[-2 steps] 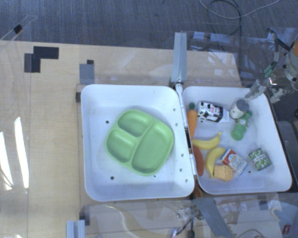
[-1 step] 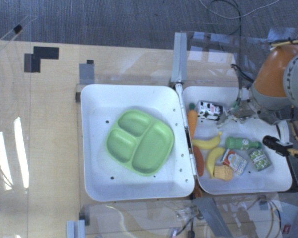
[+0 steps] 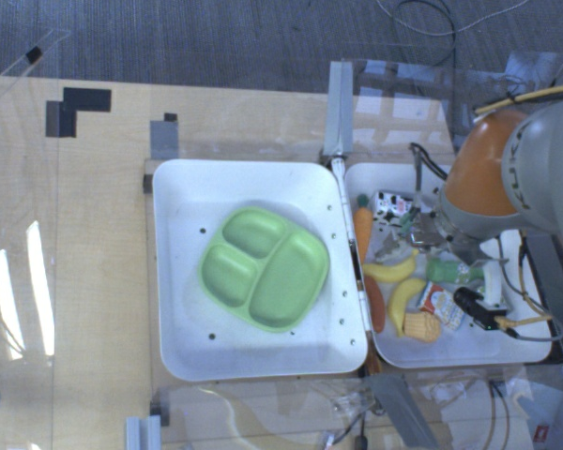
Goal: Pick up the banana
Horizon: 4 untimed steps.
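The desk (image 3: 84, 279) is a pale wood surface carrying two shallow white bins side by side, with dark ribbed flooring beyond its far edge.

The left bin (image 3: 178, 336) is the larger visible container. A green divided plate (image 3: 265, 268) with three compartments lies near its centre, tilted diagonally relative to the bin walls.

The arm (image 3: 530, 167) enters from the right side of the view. Its grey housing and orange band (image 3: 477, 172) sit above the far right part of the right bin (image 3: 469, 352), covering part of that bin's contents.

The right bin holds a cluster of items packed close together:
- A banana (image 3: 391, 271) lies across the bin's middle, curved, just below the claw.
- A second banana (image 3: 403, 297) lies nearer the front wall, angled upward, its lower end beside a yellow corn-like piece (image 3: 421, 326).
- A carrot (image 3: 362, 230), orange, lies lengthwise along the bin's left wall.
- A red elongated item (image 3: 376, 309) lies along the same wall, nearer the front.
- A green item (image 3: 448, 271) sits to the right of the first banana.
- A small black-and-white item (image 3: 389, 202) sits near the far wall.

The claw (image 3: 403, 239) is positioned low over the right bin, above the first banana and beside the carrot. Its metal parts merge with the clutter beneath; whether it is spread or closed cannot be told. No object is visibly between its fingers.

A black cable (image 3: 422, 7) loops on the floor beyond the desk.
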Each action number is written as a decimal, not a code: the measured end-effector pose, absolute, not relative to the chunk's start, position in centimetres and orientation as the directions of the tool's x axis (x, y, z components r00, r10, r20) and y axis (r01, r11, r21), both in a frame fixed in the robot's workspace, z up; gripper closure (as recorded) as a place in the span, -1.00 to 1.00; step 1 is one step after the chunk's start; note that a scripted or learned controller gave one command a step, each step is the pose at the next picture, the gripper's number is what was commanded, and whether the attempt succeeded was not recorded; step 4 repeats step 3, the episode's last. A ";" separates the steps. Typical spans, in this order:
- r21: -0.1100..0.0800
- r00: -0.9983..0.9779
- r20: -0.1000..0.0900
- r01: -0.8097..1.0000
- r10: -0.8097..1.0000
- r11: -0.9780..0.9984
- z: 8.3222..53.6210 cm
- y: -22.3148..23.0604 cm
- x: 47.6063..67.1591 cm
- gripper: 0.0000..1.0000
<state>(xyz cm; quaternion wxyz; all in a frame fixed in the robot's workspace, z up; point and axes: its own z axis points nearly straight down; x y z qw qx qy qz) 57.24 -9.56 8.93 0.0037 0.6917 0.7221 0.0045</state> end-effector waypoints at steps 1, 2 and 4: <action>0.016 -0.121 -0.003 0.993 0.993 0.121 9.0 -10.8 51.9 -1.00; 0.025 -0.123 -0.004 0.992 0.992 0.123 10.3 -10.7 52.3 1.00; 0.007 -0.139 -0.001 0.990 0.990 0.139 18.6 -6.4 52.7 1.00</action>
